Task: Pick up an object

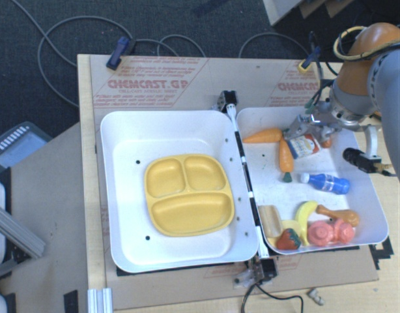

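Note:
My gripper [305,129] hangs low over the far part of the right bin [377,204], right above a small orange-and-white packet [305,147]. Whether it touches the packet cannot be made out. An orange carrot [262,135] lies just left of it, and a second carrot [286,158] points toward the front. Further forward lie a blue bottle [326,183], a yellow banana [305,212], a brown drumstick [338,214], a pink toy [330,232], a red strawberry [288,239] and a tan block [270,220].
The left bin [122,168] holds a yellow divided plate [187,194] in its middle. A raised rim [242,168] separates the two bins. The arm's grey body and orange band [369,51] reach in from the upper right.

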`<state>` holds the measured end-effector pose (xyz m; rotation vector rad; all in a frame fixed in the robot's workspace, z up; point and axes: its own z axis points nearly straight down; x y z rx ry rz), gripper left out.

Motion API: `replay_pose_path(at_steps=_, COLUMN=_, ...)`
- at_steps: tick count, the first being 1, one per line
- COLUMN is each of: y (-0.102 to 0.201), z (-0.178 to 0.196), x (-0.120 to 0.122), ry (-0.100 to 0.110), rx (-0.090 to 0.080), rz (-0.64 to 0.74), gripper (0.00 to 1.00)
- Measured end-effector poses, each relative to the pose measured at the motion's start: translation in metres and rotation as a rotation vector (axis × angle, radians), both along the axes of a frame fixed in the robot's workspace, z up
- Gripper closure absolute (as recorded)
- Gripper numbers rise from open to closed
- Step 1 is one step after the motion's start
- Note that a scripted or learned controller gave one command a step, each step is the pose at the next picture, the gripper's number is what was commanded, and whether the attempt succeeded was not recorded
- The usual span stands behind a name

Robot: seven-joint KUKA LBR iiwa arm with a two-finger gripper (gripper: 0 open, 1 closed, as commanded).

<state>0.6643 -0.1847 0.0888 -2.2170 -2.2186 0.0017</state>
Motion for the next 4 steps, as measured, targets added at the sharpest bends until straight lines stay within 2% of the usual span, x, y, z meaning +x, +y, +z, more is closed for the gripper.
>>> replay_pose_path(at_steps=1, y=-0.024, z=0.0, x=0.005, ry=0.009, rx=0.026, rz=0.006, gripper=0.0)
replay_pose_path(at_steps=2, y=-0.026, z=-0.001, x=0.005, ry=0.009, rx=0.028, rz=0.007, gripper=0.0)
replay_pose_path(at_steps=3, y=-0.03, z=0.011, x=0.007, ry=-0.005, rx=0.009, rz=0.008, gripper=1.0)
replay_pose_path(at_steps=4, y=-0.014, z=0.025, x=-0.005, ry=-0.004, rx=-0.003, rz=0.001, gripper=1.0)
